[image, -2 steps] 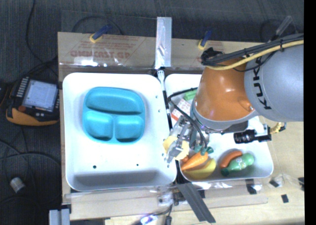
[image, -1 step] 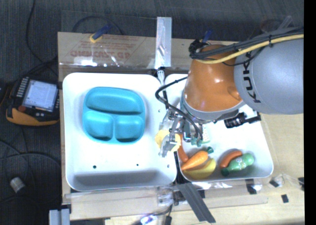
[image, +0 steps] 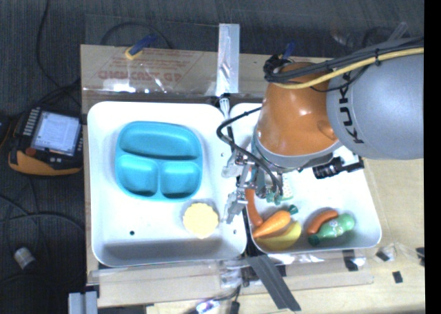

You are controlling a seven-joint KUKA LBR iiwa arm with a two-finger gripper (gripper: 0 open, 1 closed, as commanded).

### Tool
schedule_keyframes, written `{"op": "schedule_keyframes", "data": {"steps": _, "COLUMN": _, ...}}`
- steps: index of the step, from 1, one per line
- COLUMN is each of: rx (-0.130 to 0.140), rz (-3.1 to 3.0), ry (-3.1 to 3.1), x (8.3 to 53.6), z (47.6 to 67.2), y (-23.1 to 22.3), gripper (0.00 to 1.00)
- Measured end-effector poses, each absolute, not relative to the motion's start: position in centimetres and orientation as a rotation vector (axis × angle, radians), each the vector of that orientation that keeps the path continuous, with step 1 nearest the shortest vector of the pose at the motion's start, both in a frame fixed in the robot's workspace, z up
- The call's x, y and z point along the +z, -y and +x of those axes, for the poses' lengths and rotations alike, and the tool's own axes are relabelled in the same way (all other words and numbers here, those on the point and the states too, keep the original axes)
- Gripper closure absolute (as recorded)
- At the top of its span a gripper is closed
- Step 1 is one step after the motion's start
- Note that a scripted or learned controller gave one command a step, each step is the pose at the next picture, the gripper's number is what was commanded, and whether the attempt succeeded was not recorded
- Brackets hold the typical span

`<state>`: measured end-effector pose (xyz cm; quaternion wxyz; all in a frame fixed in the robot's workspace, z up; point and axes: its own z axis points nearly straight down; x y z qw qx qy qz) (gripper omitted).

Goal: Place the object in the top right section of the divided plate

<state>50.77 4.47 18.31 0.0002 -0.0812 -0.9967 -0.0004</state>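
- While the arm (image: 358, 109) reaches in from the right, its hand (image: 253, 192) hangs low over the left edge of the right bin (image: 368, 226), just above the pile of toy food; whether it is open or closed cannot be told, since the wrist hides the tips.
- Right bin: an orange carrot (image: 275, 221) lies across a yellow piece (image: 284, 236), with an orange-and-green piece (image: 331, 226) beside them. Any of these may be the object to move, and none is visibly gripped.
- Left bin (image: 100, 237): the blue divided plate (image: 160, 160) sits near the middle with all its sections bare, so the placing is judged not yet done.
- A pale yellow disc (image: 200, 218) rests just below the plate, apart from it.
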Motion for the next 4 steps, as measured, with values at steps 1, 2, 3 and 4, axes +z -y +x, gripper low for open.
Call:
{"op": "schedule_keyframes", "data": {"steps": 1, "rx": 0.001, "rz": -0.037, "ry": 3.141, "x": 18.4, "z": 48.4, "y": 1.8, "gripper": 0.00}}
{"op": "schedule_keyframes", "data": {"steps": 2, "rx": -0.002, "rz": 0.433, "ry": 3.114, "x": 18.4, "z": 53.7, "y": 3.6, "gripper": 0.00}}
{"op": "schedule_keyframes", "data": {"steps": 3, "rx": -0.006, "rz": 0.484, "ry": 3.104, "x": 18.4, "z": 49.2, "y": 3.3, "gripper": 0.00}}
{"op": "schedule_keyframes", "data": {"steps": 4, "rx": -0.008, "rz": 0.481, "ry": 3.107, "x": 19.3, "z": 49.3, "y": 3.3, "gripper": 1.00}}
